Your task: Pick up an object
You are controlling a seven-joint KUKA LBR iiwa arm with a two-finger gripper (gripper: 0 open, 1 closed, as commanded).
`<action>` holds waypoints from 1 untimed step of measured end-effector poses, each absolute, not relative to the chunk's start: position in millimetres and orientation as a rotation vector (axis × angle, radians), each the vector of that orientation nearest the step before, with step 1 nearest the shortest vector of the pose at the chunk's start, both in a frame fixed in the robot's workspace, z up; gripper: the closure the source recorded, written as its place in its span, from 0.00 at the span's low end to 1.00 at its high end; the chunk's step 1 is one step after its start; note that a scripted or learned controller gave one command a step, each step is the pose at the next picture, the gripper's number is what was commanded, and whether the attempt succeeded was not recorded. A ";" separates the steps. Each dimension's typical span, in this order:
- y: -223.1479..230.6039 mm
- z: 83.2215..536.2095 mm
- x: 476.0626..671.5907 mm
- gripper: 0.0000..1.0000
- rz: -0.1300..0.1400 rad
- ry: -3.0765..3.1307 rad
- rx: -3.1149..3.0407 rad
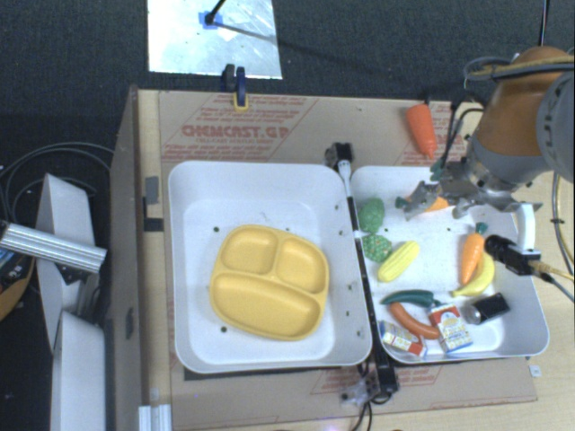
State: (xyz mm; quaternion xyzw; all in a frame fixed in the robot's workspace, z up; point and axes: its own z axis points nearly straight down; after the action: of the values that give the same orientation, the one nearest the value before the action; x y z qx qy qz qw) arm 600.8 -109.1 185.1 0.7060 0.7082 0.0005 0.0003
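The right bin holds several toy foods. Among them are a green leafy piece, a green knobbly piece, a yellow corn cob, an orange carrot and a yellow banana. Nearer the front lie a dark green pepper, a red sausage, two small cartons and a black piece. My gripper hangs low over the bin's back part. A small orange object shows right under it, partly hidden.
The left bin holds a yellow divided plate. Another orange carrot lies outside the bins on the cardboard at the back right. The arm's orange band rises at the right edge. Cables lie to the left.
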 end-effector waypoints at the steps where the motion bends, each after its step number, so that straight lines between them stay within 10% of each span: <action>1: -101.9 103.4 566.8 0.00 -0.002 2.224 2.222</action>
State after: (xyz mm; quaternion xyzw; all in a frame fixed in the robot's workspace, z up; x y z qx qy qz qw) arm 566.8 -101.9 103.4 0.7068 0.7074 -0.0005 -0.0009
